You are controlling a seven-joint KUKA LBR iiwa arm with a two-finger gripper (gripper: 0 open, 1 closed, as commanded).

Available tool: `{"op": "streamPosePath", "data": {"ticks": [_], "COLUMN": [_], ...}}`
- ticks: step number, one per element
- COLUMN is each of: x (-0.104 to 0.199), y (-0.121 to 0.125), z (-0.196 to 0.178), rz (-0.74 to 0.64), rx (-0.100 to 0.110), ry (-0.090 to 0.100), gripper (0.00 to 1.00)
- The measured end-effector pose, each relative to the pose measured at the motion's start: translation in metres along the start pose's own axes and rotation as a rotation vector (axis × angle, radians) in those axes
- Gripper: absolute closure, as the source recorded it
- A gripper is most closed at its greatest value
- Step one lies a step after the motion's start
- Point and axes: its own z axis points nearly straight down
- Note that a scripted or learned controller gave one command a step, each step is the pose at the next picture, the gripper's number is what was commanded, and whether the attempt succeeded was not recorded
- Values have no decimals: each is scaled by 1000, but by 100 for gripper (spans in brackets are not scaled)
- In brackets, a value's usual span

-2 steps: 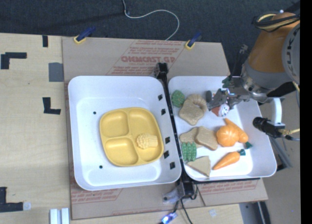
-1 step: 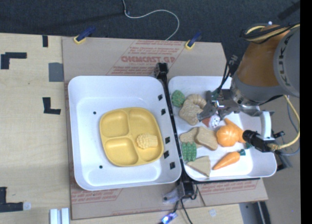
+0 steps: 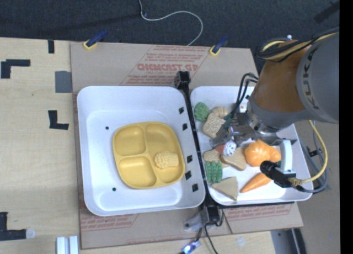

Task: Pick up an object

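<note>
The left bin (image 3: 94, 115) holds a yellow divided plate (image 3: 148, 154), with a toy corn cob (image 3: 167, 160) lying in its lower right compartment. Across the black clips of the divider, the right bin (image 3: 259, 196) is crowded with toy food: a green broccoli piece (image 3: 201, 110) at the top left, a beige lumpy piece (image 3: 214, 124) beside it, a slice of toast (image 3: 234, 160), a dark green piece (image 3: 214, 172) and a pale wedge (image 3: 228, 187) lower down. An orange fruit (image 3: 260, 153) and a carrot (image 3: 255, 182) lie to the right. The gripper (image 3: 230, 135) is down among the food above the toast; whether its fingers are spread or closed on anything cannot be told. The grey arm (image 3: 287, 90) reaches in from the right.
</note>
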Motion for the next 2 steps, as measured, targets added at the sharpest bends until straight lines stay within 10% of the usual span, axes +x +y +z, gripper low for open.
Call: {"op": "streamPosePath", "data": {"ticks": [2], "x": [46], "y": [-31], "z": [-17], "rz": [2], "rx": [-1], "ry": [-1], "gripper": [100]}}
